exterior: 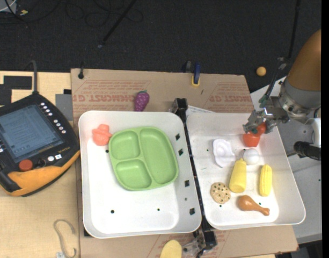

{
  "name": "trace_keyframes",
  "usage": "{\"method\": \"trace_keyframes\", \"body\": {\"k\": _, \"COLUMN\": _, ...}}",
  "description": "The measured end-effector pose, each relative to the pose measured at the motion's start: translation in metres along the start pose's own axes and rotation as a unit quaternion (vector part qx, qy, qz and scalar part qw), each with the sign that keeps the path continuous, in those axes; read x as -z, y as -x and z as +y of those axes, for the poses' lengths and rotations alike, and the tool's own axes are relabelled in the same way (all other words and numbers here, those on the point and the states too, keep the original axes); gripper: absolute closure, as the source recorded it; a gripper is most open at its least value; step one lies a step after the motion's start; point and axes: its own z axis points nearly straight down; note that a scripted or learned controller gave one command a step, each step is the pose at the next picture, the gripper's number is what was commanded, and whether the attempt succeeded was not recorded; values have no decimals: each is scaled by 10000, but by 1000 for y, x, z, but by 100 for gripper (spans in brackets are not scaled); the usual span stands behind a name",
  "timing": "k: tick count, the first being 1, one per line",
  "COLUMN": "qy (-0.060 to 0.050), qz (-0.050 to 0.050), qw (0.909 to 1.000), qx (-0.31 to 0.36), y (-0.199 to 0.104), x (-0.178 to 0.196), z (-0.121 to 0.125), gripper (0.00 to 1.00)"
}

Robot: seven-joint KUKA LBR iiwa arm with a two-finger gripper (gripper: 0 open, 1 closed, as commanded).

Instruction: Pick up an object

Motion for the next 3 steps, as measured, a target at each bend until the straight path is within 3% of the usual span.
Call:
{"method": "trace_keyframes", "body": {"k": 1, "qy": -13, "qz": 3, "qw": 10000, "qx": -2, "y": 2, "x": 21, "z": 0, "gripper": 100}}
{"method": "trace_keyframes", "body": {"k": 3, "qy": -49, "qz": 13, "qw": 10000, "qx": -1, "y": -82, "x": 5, "z": -52, "gripper": 100}}
